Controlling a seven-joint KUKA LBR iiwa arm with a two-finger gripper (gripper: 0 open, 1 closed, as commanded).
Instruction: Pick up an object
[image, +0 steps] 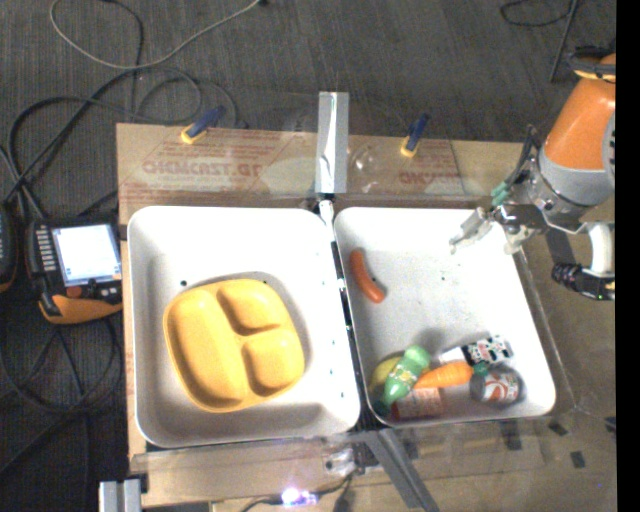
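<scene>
A dark carpeted floor (250, 60) strewn with cables surrounds the bench, and a handheld pendant (80, 262) with a lit screen lies at nine o'clock. On the bench (150, 170), the left bin (145, 240) holds a yellow divided plate (235, 342). In the right bin (440, 300), a toy sausage (366, 275) lies alone near the dividing wall. At five o'clock a green bottle (402, 370), carrot (442, 376), small can (497, 386) and a black-and-white carton (487, 351) crowd together, overlapping so their edges are hard to separate. The gripper (472, 230) hovers at two o'clock over that bin's far corner, fingers slightly apart, holding nothing.
</scene>
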